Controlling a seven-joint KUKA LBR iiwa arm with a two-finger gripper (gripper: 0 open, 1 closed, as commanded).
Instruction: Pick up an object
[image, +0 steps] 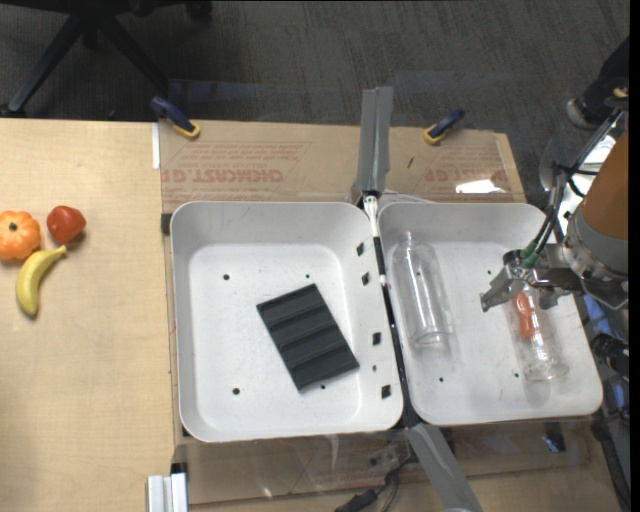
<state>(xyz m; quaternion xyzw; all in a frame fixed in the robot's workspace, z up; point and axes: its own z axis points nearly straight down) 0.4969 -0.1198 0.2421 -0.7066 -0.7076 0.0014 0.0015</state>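
The right bin (470, 395) is taken as the landmark. Along its left side a clear plastic bottle (421, 293) is laid, its long axis running roughly from the far wall toward the near wall. Toward its right side a second clear bottle with an orange label (532, 338) is seen — long axis also far to near, tilted slightly, its wider end toward the near wall. The end effector (508, 283) is positioned at this bottle's far end; whether it is apart or together cannot be told. Left of the landmark, in the left bin (200, 300), a ridged black block (307, 336) is laid diagonally.
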